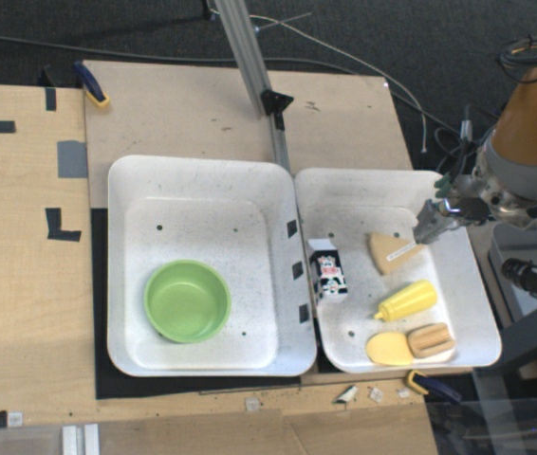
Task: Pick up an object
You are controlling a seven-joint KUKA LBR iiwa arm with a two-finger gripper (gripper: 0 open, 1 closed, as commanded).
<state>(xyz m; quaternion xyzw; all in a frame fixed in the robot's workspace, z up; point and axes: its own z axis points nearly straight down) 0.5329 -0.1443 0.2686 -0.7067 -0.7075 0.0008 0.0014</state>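
Pincer hung above the right bin, just beside the upper right edge of the tan wedge; whether it stood wide or narrow could not be told. Nothing was seen held. That wedge lay flat on the bin floor, broad end toward the lower right, narrow end toward the upper left. It was judged light and stiff, best taken across its short width. Below it the yellow bottle ran lower left to upper right, probably smooth, light and prone to rolling.
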